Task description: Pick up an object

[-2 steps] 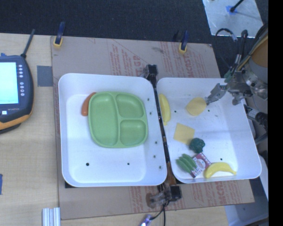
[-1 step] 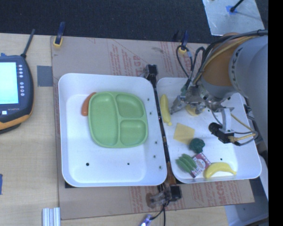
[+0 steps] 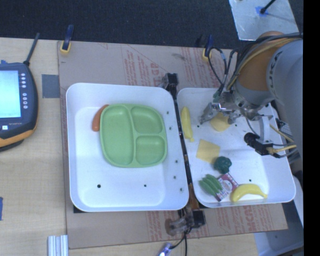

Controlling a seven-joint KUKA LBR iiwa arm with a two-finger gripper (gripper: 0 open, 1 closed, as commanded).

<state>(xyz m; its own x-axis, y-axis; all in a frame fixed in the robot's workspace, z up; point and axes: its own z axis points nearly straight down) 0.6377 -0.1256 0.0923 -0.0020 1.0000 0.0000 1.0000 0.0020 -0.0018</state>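
Gripper (image 3: 220, 112) low in right bin (image 3: 277, 193), over pale yellow lump (image 3: 220, 124), half hiding it. Finger spread hard to make out; grasp impossible to tell. Orange piece (image 3: 97, 118) mostly tucked under green tray (image 3: 133, 135).

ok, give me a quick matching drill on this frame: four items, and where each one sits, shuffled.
Items:
1. green three-compartment plastic tray
2. yellow toy banana
3. dark green toy broccoli
4. grey handheld control pendant

Places:
A. front right corner of the right bin
B. on the bench, left of both bins
C. middle of the left bin
D. middle of the right bin, below the flat yellow square

Pairs: 1-C, 2-A, 3-D, 4-B
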